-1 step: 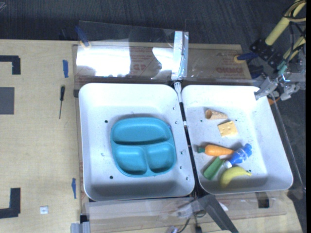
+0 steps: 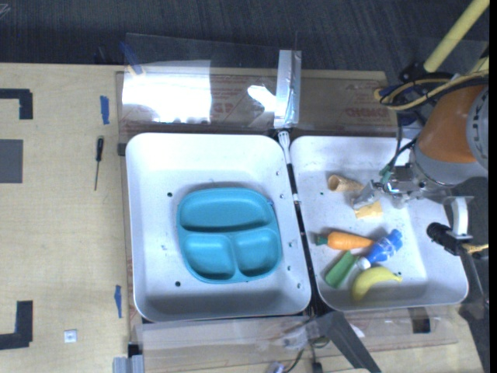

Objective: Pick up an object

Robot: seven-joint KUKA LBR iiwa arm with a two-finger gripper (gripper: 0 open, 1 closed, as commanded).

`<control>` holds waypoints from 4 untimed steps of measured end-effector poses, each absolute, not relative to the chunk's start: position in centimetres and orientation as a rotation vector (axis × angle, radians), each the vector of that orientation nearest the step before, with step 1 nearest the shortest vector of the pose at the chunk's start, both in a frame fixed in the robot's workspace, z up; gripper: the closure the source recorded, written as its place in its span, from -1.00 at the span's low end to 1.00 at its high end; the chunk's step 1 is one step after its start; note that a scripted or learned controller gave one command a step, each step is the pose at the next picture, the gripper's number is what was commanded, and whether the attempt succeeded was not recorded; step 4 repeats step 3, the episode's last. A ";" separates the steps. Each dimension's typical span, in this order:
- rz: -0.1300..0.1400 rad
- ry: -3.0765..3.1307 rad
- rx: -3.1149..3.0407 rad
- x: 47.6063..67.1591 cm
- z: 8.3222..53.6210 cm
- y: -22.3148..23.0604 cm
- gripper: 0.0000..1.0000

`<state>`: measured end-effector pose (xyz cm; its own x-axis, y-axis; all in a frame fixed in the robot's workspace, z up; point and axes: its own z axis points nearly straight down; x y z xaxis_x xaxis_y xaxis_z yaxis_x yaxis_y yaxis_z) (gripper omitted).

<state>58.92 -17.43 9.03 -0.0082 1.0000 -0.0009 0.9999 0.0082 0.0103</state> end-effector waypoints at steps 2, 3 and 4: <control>0.009 2.304 2.125 59.5 9.9 -12.8 1.00; 0.013 2.402 2.014 56.8 23.6 -3.6 1.00; 0.013 2.402 2.014 56.8 23.6 -3.6 1.00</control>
